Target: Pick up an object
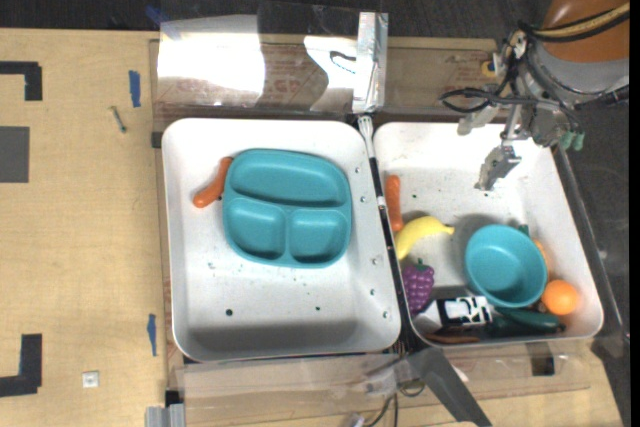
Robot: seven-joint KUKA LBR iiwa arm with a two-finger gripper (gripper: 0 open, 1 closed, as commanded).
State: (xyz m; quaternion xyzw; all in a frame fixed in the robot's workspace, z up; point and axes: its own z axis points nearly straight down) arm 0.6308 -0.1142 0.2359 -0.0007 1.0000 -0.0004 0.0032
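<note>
Camera view, looking down at a slant: 2 white bins sitting side by side on the bench, left bin (190,315) and right bin (440,150), touching along the middle divider.

Left bin: 1 teal divided plate (287,206) w/ 3 compartments, lying flat toward the bin's upper middle. 1 orange carrot (211,187) poking out at the plate's left edge, tilted, partly tucked under the rim.

Right bin: 1 teal bowl (505,263) sitting upright, lower right. 1 yellow banana (421,235) lying just left of the bowl, near the divider. 1 bunch of purple grapes (418,285) directly below the banana. 1 orange ball-shaped fruit (561,297) beside the bowl's lower right, by the bin wall. 1 thin orange piece (394,201) lying along the divider above the banana. 1 black-and-white item (466,310) under the bowl's lower left; too small to identify.

Arm (590,5) coming in from upper right. Gripper (492,171) hanging over the right bin's upper area, apart from the bowl & banana, nothing between its fingers. Jaw width: can't tell at this res.
</note>
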